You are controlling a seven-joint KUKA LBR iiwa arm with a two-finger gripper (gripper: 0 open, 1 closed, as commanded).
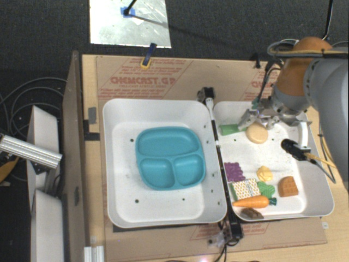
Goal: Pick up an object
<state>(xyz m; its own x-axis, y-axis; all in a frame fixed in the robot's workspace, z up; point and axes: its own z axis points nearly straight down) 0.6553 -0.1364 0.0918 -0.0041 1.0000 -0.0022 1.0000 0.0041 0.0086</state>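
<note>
My gripper (260,119) hangs low over the back of the right bin (316,201). A cream round object (257,134) lies just below it, touching or nearly touching the gripper's tip. A flat green piece (229,129) lies to the left of it, by the bin's left wall. Nearer the front lie a purple grape bunch (234,171), a small yellow item (264,173), a brown bread-like piece (288,186), a patterned box (245,189), a green leafy item (267,190), an orange carrot (252,202) and a dark brown item (251,213).
A teal divided plate (170,157) rests in the left bin (117,146). A ridge (217,146) separates the two bins. The grey arm (327,91) covers the right bin's back right corner. Cables and grey boxes lie off the bench at the left.
</note>
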